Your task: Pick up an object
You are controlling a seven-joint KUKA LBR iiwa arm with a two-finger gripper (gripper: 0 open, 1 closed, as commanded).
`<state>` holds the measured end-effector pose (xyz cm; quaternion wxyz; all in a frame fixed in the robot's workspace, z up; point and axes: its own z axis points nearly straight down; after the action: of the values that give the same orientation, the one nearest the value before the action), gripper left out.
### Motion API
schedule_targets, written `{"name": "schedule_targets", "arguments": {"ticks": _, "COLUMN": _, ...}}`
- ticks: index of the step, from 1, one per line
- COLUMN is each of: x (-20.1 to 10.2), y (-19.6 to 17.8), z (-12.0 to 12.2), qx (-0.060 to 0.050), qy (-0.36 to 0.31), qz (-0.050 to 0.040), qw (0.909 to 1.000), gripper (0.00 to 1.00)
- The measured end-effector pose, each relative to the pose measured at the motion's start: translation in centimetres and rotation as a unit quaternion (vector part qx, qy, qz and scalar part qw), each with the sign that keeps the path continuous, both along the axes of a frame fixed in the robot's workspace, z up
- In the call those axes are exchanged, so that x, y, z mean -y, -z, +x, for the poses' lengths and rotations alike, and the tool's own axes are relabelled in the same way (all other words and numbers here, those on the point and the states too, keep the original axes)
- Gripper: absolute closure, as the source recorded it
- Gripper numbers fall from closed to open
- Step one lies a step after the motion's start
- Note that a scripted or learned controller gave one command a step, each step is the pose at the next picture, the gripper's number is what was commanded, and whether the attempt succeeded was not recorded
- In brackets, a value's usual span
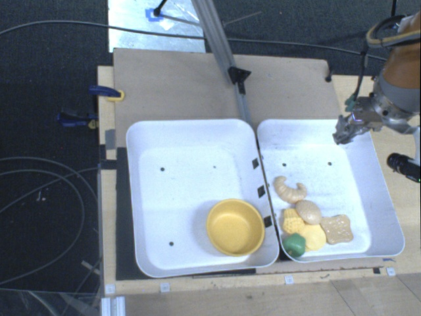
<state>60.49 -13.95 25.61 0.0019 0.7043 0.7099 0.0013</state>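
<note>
The gripper [345, 134] hangs over the far right corner of the right bin [355, 176], its dark fingertips pointing down and toward the bin's middle. Whether they are spread or pressed together cannot be told at this size; nothing shows between them. Behind it the grey wrist rises to the orange band [402, 71] at the right edge of the view.

All the small objects lie in the right bin's near left part, well apart from the gripper. A curved tan croissant-shaped toy [290, 189] lies farthest from the near rim. Just nearer than it sits a rounded beige piece [307, 211], touching a yellow corn-like piece [293, 221]. A flat tan waffle-like biscuit [337, 229] lies to the right of these, beside a yellow flat piece [315, 239]. A green round object [295, 245] sits closest to the near rim, against the bin's left wall.

Left of the right bin, touching it, the left bin [177, 170] holds a yellow bowl [235, 226], upright, in its near right corner.
</note>
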Motion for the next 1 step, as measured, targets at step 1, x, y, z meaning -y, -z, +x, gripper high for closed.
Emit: {"name": "schedule_targets", "arguments": {"ticks": 1, "x": -4.89, "y": -0.02, "z": 0.53, "qx": -0.001, "qy": -0.001, "qz": 0.0012, "qw": 1.0, "gripper": 1.0}}
